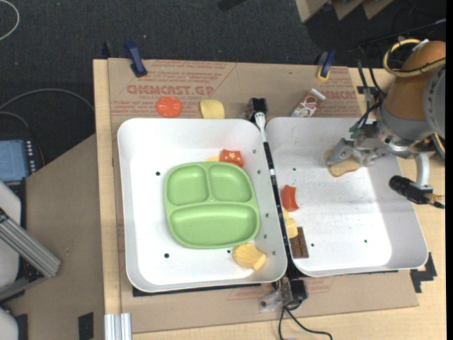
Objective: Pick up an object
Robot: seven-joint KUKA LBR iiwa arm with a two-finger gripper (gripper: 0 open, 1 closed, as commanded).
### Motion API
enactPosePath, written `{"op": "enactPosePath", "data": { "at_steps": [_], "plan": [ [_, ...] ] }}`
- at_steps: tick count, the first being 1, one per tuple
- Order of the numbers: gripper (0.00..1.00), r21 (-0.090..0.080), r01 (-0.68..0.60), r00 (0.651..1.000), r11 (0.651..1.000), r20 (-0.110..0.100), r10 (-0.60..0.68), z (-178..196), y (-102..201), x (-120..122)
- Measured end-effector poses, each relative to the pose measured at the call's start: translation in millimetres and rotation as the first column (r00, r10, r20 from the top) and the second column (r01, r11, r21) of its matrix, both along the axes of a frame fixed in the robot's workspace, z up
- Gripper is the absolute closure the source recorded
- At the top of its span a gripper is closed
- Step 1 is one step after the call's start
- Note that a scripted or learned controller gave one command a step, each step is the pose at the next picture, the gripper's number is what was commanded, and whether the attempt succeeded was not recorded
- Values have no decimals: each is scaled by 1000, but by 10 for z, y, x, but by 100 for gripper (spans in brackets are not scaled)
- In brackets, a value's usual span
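My gripper (pixel 345 156) is low over the upper middle of the right bin (pixel 368 250), with the arm coming in from the right. A tan, bread-like piece (pixel 344 168) lies right at its tip, touching or just under it; I cannot tell whether it is gripped. Along the same bin's left edge lie a red piece (pixel 289 197), a small yellow piece (pixel 290 227) and a brown bar (pixel 299 243). The left bin (pixel 138 190) holds a green divided plate (pixel 211 205), a red item (pixel 231 157) above it and a yellow item (pixel 250 257) below it.
Behind the bins on the board lie an orange-red disc (pixel 168 106), a pale yellow item (pixel 211 109), a black object (pixel 257 108) and a small packet (pixel 306 105). Blue clamps (pixel 134 59) (pixel 325 64) hold the board's far edge. Cables hang near the arm.
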State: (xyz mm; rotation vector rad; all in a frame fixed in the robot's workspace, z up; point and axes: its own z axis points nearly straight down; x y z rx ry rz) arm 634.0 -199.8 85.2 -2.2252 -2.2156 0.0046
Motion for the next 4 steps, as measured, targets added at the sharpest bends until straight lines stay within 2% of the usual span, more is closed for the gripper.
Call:
{"op": "enactPosePath", "data": {
  "at_steps": [1,2,3,4],
  "plan": [
    [100,0,-4,1000,1000,4,4,111,26,20],
    [100,4,-7,1000,1000,3,6,787,529,-603],
    [100,-1,-8,1000,1000,6,8,-28,760,-181],
    [100,3,-13,1000,1000,15,12,1067,1492,-373]
  ]
}}
